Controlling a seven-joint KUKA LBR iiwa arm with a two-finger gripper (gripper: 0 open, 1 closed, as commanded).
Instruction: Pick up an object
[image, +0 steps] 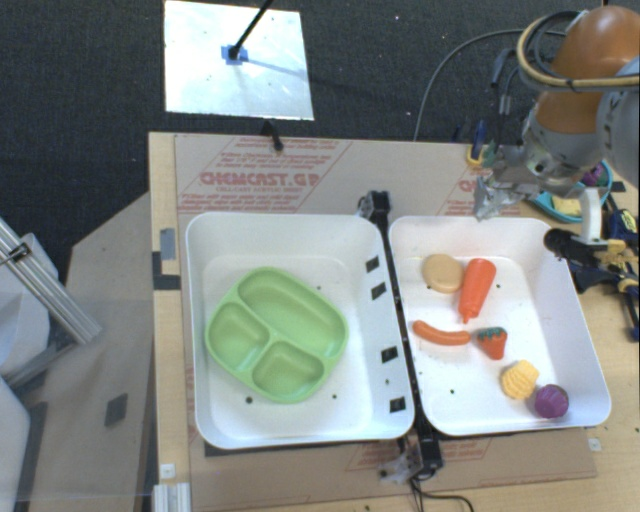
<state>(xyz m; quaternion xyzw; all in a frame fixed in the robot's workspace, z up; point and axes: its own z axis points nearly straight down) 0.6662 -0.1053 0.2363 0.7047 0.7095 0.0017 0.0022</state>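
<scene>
**Toy food waiting in the right bin, arm poised at its far edge**

Nearest the camera, along the near rim of the right bin, a purple round toy and a yellow corn-like piece are seen lying just beside each other. Farther in, a small strawberry sits touching the end of a sausage. Beyond these, an orange carrot lies at a slant next to a tan disc. Any of these may be taken as the object to pick up.

The gripper is seen above the far rim of that bin, hung from the grey arm with its orange band. Whether its fingers are apart or closed cannot be told, as they are blurred and small. Nothing is seen held.

For a clean pick, a piece standing apart from its neighbours is probably best chosen; the carrot, long and narrow, is likely gripped well across its width, approached straight down. The round purple toy may roll away.

In the left bin a green divided plate is laid. Both bins rest on a board printed with red lettering, set on a pale wooden bench. Cables and clamps are gathered at the right, dark carpet and a bright metal sheet lie beyond.
</scene>
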